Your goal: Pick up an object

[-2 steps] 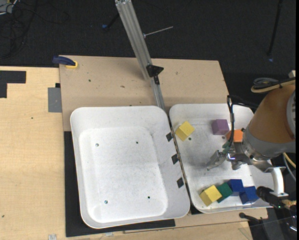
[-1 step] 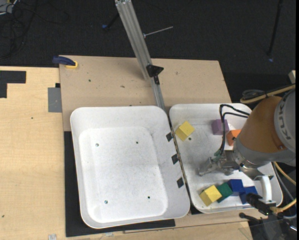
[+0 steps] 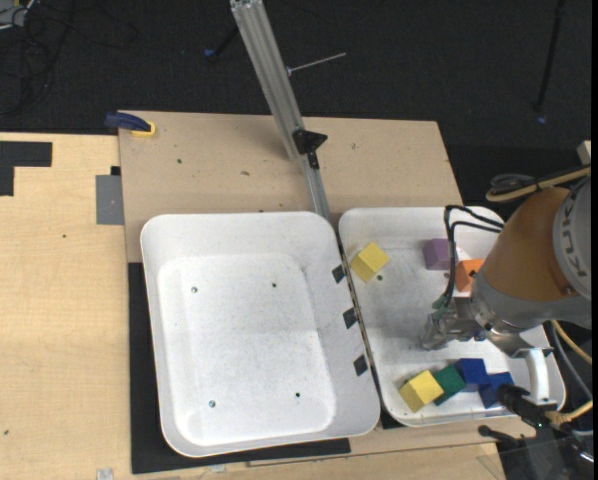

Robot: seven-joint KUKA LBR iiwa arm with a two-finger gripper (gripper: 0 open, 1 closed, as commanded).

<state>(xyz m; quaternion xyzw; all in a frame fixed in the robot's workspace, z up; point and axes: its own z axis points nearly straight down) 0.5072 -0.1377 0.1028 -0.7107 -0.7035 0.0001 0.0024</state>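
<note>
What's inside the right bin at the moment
The right bin holds two yellow blocks, a purple block, green and blue blocks. The arm covers most of an orange piece.

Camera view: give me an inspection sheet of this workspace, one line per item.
Surface: wooden bench bearing left bin and right bin, side by side.
Job's things: in the right bin, a yellow block, a purple block, an orange block partly behind the arm, and a yellow block, green block and blue blocks clustered near the front.
Clutter: blue and yellow clamp at the bench's back edge.
Gripper: gripper low over the right bin's floor.
Cables: black cable at the arm.
Surroundings: slanted aluminium rail; dark floor.
</note>
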